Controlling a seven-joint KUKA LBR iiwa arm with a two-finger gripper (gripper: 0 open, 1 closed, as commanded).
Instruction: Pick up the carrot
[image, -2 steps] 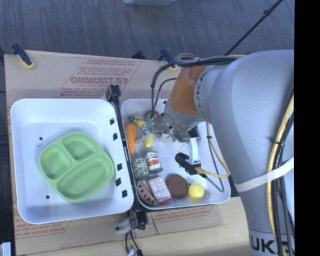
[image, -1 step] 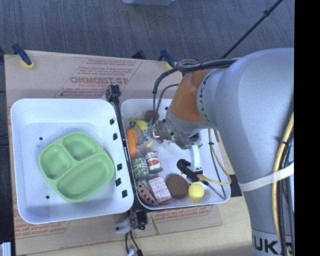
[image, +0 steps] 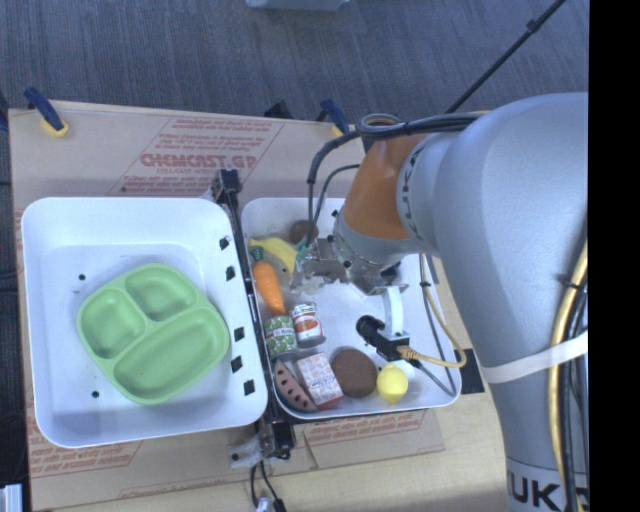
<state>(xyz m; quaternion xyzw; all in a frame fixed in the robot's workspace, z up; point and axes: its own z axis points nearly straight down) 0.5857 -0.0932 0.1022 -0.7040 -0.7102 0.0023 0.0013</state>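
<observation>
In the right-hand white bin (image: 437, 398), hard against its left wall, lies the tapered orange carrot (image: 268, 287). The two-finger gripper (image: 318, 262) hangs just right of it; I cannot tell how it is set. This looks like the approach. Next it must shift left and descend, with scant room between wall, yellow banana (image: 274, 251) and small cans (image: 294, 330).

Left bin (image: 40, 300): green divided plate (image: 153, 331). Right bin (image: 440, 395): banana (image: 275, 250), two small cans (image: 292, 329), brown round item (image: 353, 371), lemon (image: 393, 383), watermelon slice (image: 289, 386).
</observation>
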